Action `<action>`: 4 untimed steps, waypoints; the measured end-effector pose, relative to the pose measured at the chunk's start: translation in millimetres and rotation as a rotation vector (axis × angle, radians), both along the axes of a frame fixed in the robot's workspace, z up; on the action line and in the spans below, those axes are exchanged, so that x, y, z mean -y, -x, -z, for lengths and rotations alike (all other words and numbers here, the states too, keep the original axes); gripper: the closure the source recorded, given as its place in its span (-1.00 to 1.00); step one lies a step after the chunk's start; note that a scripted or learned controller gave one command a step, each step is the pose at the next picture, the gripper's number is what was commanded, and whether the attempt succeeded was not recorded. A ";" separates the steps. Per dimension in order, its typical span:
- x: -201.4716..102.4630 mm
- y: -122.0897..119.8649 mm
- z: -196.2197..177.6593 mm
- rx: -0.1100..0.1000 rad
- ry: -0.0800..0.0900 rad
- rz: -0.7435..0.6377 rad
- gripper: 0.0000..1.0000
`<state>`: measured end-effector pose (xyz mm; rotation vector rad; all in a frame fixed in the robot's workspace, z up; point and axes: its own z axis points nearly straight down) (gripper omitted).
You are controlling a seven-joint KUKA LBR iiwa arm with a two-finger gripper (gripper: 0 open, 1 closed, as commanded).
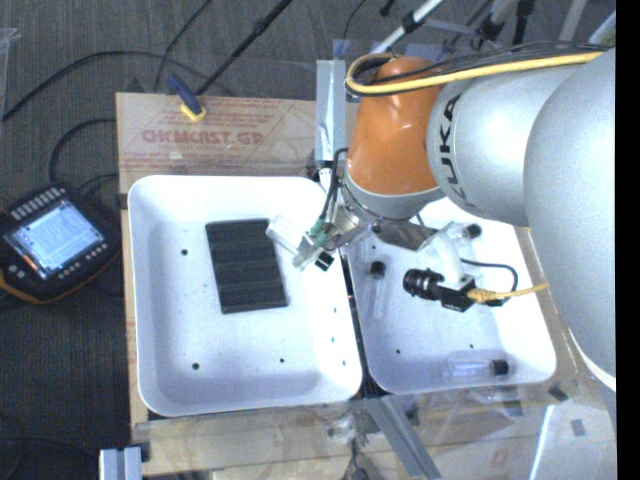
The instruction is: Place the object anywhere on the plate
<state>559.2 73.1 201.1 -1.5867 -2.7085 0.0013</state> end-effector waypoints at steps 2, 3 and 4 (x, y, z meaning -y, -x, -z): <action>-101.8 10.5 -205.8 0.003 0.003 -0.031 1.00; -134.2 -31.4 -232.5 0.004 0.003 -0.257 1.00; -137.6 -53.9 -13.6 0.000 0.002 -0.364 1.00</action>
